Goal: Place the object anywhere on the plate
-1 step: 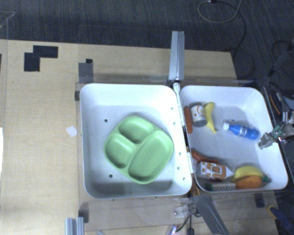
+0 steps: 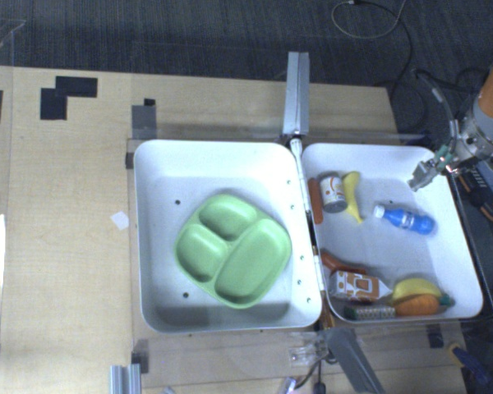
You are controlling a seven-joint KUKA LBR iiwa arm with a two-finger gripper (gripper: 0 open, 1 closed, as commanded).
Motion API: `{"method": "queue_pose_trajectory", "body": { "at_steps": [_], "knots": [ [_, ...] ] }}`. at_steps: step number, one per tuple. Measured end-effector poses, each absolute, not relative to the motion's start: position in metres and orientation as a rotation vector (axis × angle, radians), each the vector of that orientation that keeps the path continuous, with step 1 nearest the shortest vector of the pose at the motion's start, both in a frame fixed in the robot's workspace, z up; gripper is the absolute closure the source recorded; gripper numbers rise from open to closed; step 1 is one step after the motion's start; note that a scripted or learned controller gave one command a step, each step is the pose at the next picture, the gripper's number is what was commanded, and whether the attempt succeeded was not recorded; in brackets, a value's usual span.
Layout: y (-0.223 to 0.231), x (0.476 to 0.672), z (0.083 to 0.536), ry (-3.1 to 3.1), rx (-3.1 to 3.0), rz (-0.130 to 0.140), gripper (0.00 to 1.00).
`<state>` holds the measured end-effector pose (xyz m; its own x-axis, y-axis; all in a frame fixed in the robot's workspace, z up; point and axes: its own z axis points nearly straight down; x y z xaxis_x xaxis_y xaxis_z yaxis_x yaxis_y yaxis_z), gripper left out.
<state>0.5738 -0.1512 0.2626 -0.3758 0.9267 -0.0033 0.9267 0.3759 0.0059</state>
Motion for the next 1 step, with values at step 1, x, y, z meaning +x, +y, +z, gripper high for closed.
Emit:
{"method": "queue_pose_trajectory", "body": {
  "at_steps": [1],
  "knots": [
    [-0.1009,0.6705,0.2585,2.742,1.515,0.006,1.0]
  ]
}}
